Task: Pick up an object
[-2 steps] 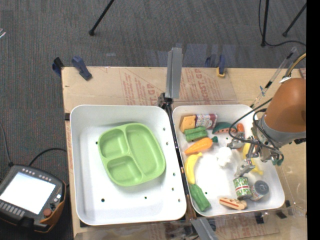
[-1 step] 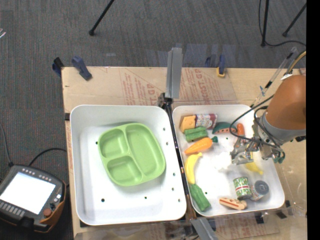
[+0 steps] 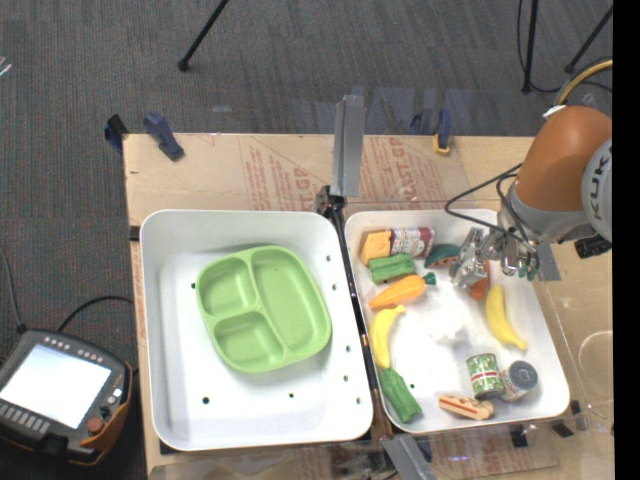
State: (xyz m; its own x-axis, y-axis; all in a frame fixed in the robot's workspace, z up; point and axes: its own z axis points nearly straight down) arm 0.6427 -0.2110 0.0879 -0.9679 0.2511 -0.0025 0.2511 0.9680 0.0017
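My gripper (image 3: 479, 264) hangs low over the upper right part of the right bin (image 3: 556, 368), on the grey arm with its orange band (image 3: 562, 163). Right beneath it lies a small red-orange toy (image 3: 481, 289), partly hidden by the gripper. A yellow banana (image 3: 503, 317) lies just to the lower right of it. A dark teal toy (image 3: 443, 255) sits just to its left. I see nothing held in the gripper.
The right bin also holds an orange block (image 3: 376, 245), a labelled bottle (image 3: 411, 239), a green vegetable (image 3: 392, 267), a carrot (image 3: 399, 291), a second banana (image 3: 383, 334), a cucumber (image 3: 401, 396), a hot dog (image 3: 465, 406) and two cans (image 3: 485, 375). A green divided plate (image 3: 264, 307) lies in the left bin (image 3: 160, 368).
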